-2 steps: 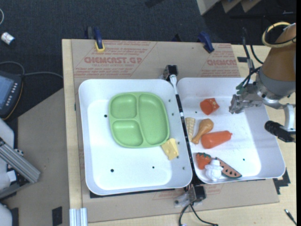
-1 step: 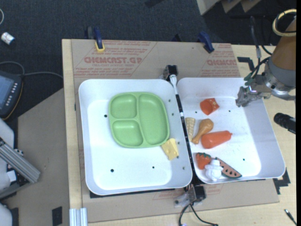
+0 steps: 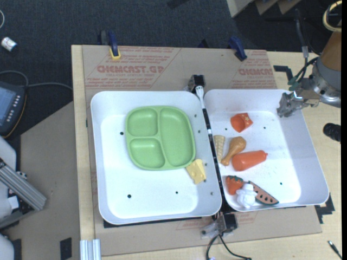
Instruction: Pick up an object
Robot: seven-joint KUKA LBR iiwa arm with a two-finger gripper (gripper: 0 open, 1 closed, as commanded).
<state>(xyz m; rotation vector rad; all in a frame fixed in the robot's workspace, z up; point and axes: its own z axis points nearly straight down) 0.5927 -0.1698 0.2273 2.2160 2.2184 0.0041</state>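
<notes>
Red lettering reading "CHEMCAST" runs across the brown paper-faced board (image 3: 162, 66) covering the bench, held by blue clamps (image 3: 113, 43) above dark carpet (image 3: 81, 10). The left bin (image 3: 108, 199) carries a green divided plate (image 3: 160, 137) and a yellow cheese wedge (image 3: 197, 171). The tool (image 3: 286, 106) hovers over the right bin's (image 3: 303, 167) far corner, well apart from the toy drumstick (image 3: 233, 148) and orange pepper (image 3: 250, 159); whether it is open or closed cannot be told.

Pincer (image 3: 286, 106) hovers above right bin's (image 3: 303, 145) far edge.
</notes>
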